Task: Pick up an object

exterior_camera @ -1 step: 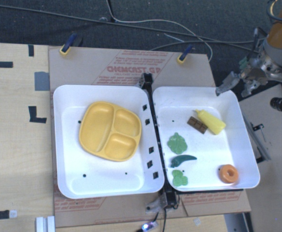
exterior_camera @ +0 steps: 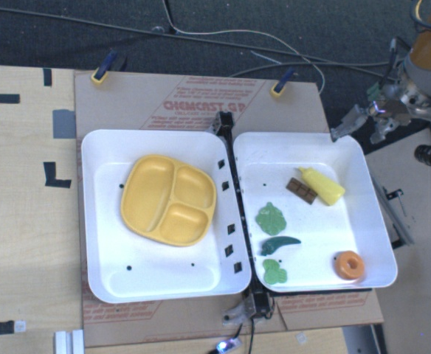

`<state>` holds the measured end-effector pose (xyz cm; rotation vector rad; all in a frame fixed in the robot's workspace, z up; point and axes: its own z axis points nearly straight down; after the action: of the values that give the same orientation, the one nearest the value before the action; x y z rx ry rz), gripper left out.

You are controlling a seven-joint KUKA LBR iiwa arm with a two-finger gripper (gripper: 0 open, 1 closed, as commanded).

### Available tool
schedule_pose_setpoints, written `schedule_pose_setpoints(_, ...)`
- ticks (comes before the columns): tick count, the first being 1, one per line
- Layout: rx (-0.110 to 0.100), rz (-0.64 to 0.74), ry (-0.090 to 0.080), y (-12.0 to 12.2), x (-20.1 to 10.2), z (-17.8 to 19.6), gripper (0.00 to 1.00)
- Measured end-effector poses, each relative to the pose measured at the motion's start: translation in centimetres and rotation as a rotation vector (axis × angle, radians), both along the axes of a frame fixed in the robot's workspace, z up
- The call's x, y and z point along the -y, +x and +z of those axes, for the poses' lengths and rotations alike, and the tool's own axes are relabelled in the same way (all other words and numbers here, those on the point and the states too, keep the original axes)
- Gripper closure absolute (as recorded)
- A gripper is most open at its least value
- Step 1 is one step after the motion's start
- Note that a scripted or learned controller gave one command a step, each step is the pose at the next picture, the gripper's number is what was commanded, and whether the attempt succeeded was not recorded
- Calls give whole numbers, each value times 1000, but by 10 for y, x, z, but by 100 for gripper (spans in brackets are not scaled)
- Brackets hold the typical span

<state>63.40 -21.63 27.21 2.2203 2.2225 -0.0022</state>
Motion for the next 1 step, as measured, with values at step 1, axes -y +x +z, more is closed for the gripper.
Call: schedule_pose_setpoints(1,-5,1,0,3,-3,-64,0)
